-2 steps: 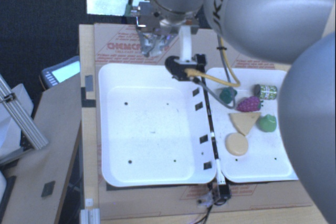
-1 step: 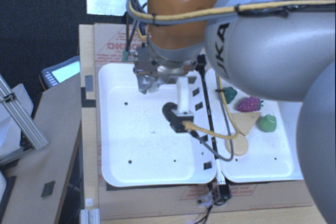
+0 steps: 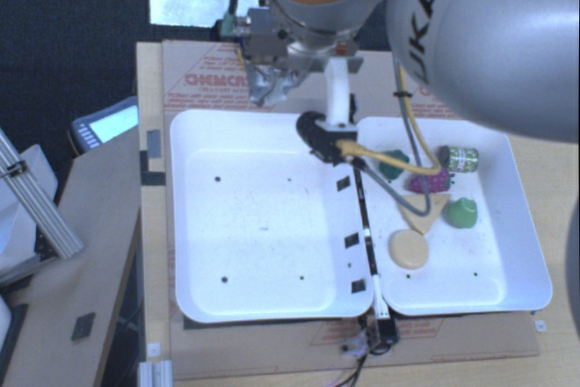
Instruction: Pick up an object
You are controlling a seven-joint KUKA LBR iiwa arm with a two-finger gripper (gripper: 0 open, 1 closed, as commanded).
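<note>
My gripper [image 3: 265,88] hangs over the far rim of the left bin [image 3: 263,222], with nothing visibly held in it. Every loose object lies in the right bin [image 3: 471,281]. A teal piece [image 3: 393,164] sits near its far left, partly behind the yellow cable. A small green-and-white can [image 3: 459,159] lies at the far right. A purple object [image 3: 430,183] rests between them, a little nearer. A green rounded object [image 3: 462,212] is to its right, and a tan spoon-like piece [image 3: 410,248] lies nearest the front.
The grey arm and its orange band cover the top of the view and hang over the far part of the right bin. A cardboard sheet [image 3: 204,77] lies under both bins. A metal rail [image 3: 36,204] and a small screen [image 3: 104,127] stand at the left.
</note>
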